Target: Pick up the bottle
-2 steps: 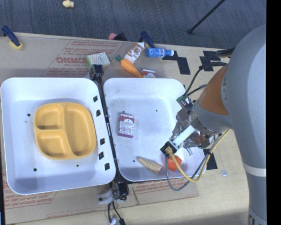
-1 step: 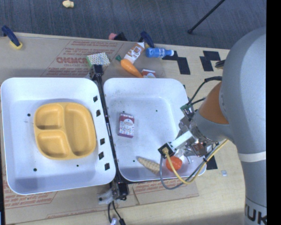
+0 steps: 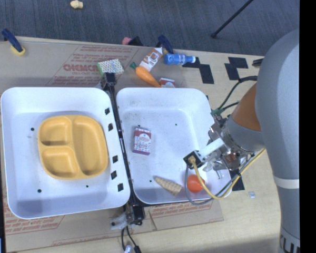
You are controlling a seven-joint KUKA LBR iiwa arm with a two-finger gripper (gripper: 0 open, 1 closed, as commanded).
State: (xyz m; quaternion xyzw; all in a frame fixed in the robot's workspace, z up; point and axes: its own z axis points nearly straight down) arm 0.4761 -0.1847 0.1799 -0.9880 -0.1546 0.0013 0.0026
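Your gripper (image 3: 206, 165) sits at the lower right of the frame, low over the right edge of the right bin (image 3: 163, 96), and you cannot tell from this angle how it is set, since cables and the wrist body crowd that spot; nothing can be made out in its grasp. Just below it and to its left, an orange ball (image 3: 194, 184) lies in the bin's lower right corner, with a ridged cone (image 3: 168, 184) to its left and a small red-and-white carton (image 3: 142, 141) near the bin's middle. The bottle (image 3: 178, 59) you want is not in either bin: a small blue one lies on its side on the cardboard at the upper middle of the frame, beyond the far rim of the right bin, just right of an orange carrot-shaped toy (image 3: 147, 76) and a white-and-orange tube (image 3: 151, 58). The left bin (image 3: 10, 141) holds a yellow divided plate (image 3: 72, 146). Judge this as the approach step, not yet begun in earnest, because the arm is well apart from the target. Your next move calls for lifting clear of the bin wall, travelling toward the top of the frame, lining up across the bottle's narrow body, and coming down without nudging the neighbouring toys.
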